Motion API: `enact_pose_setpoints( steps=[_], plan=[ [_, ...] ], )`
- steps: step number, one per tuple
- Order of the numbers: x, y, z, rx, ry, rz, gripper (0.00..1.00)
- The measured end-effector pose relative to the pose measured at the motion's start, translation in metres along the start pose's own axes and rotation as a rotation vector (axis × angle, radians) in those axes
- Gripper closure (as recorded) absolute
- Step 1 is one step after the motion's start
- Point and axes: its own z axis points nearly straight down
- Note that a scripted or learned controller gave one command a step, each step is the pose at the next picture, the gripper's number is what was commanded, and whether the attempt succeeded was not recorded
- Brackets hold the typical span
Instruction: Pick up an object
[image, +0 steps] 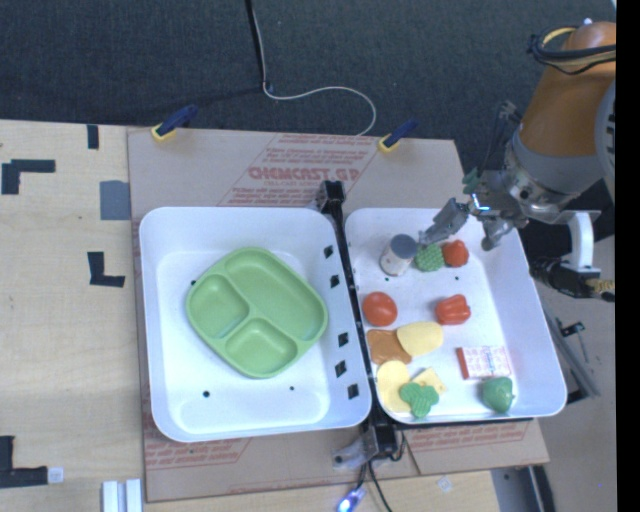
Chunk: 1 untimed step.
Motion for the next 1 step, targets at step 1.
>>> enact_pose_setpoints(
  steps=[1],
  plan=[
    [0.0002, 0.0015, -0.0070, -0.012, -0.001, -0.003, 0.00]
  ],
)
